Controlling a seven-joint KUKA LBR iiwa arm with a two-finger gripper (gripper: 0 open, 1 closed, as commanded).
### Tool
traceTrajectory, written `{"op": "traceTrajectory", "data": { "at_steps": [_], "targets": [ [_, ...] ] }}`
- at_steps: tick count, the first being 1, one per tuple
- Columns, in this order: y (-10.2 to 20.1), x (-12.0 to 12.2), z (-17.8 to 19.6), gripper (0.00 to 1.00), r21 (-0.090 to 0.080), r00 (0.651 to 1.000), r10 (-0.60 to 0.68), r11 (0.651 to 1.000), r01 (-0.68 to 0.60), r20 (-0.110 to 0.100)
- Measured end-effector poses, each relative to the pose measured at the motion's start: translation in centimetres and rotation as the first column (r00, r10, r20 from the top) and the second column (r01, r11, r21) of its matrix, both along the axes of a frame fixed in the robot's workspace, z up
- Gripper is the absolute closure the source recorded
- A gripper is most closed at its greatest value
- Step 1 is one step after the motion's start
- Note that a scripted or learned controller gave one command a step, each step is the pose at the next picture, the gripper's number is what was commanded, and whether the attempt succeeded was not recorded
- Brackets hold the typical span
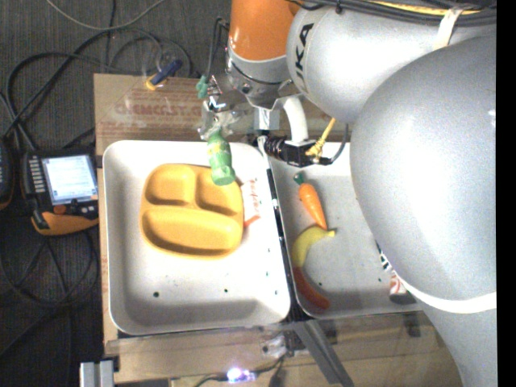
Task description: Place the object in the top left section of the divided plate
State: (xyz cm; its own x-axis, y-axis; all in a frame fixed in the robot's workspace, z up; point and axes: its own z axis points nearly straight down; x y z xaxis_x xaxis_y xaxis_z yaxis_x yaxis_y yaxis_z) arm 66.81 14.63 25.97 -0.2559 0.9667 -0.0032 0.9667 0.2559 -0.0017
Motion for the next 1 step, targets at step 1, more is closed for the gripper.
{"op": "traceTrajectory", "data": {
  "at_steps": [1],
  "targets": [
    [-0.04,0.01,0.01,0.00,-0.001,1.000,-0.001,1.000,0.001,0.000]
  ]
}}
